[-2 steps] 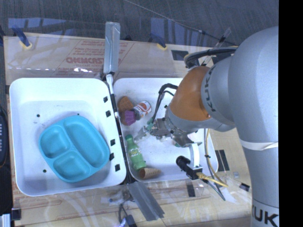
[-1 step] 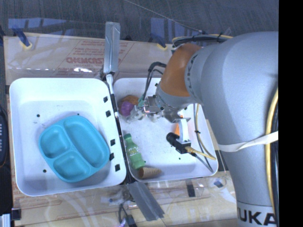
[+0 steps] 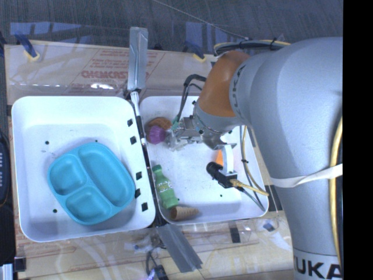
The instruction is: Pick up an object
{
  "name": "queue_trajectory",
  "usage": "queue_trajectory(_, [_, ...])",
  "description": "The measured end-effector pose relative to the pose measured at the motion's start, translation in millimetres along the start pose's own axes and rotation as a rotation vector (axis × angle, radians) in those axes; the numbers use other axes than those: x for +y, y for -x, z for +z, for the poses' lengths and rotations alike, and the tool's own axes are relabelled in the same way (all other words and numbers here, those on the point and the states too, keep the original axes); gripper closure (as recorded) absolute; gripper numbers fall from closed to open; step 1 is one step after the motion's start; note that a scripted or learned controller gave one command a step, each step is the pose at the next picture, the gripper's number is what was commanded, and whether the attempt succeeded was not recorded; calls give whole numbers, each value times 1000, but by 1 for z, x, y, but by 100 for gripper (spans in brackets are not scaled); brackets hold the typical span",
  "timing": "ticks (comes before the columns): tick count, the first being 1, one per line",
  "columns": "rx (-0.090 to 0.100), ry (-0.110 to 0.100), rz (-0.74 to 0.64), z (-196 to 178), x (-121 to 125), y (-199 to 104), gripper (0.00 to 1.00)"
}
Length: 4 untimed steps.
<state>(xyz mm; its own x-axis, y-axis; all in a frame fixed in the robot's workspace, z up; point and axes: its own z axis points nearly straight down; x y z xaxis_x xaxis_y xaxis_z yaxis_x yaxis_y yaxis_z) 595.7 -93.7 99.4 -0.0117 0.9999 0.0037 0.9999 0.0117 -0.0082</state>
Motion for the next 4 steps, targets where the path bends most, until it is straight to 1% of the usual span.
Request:
queue_trajectory(1, [-3,13,1,-96,63,-40,100])
queue_trajectory(2, [-6,16,8,-233,-19,22,100])
queue_trajectory(3, [-4,14,3,-342,22,-1,100])
queue_trajectory(4, [-6,5,7,-342,58,45,100])
